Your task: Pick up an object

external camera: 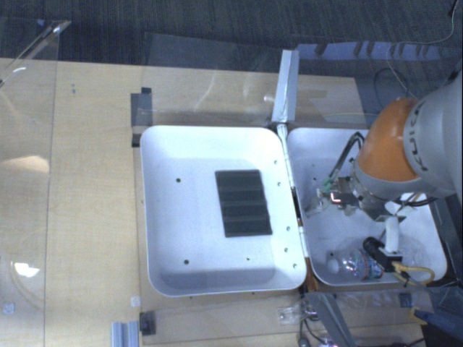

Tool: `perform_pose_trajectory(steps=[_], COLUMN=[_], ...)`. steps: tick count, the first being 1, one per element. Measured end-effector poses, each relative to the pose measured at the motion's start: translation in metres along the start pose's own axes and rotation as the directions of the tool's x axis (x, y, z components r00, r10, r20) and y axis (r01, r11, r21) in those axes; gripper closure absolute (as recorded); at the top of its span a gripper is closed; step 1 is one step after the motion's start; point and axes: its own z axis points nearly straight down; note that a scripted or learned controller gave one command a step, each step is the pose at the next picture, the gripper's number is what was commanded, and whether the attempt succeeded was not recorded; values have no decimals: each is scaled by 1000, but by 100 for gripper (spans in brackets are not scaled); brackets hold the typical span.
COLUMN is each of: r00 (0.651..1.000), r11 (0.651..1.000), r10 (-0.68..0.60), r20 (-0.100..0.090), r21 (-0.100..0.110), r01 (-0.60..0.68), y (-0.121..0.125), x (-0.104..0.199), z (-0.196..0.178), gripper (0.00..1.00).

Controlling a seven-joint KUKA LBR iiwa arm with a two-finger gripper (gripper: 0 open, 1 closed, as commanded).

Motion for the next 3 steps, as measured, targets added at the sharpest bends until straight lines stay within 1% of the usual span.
perform_pose_trajectory(steps=[1,2,3], r00=[998,992,997], r11=[998,992,997], r10=[-60,-127,-74], r20=[2,5,2], r21=[-4,-12,-11], r01=[60,127,74], y=[-4,-39,37], x=[-104,-59,-36], z=[-41,8,9], gripper=[0,0,0])
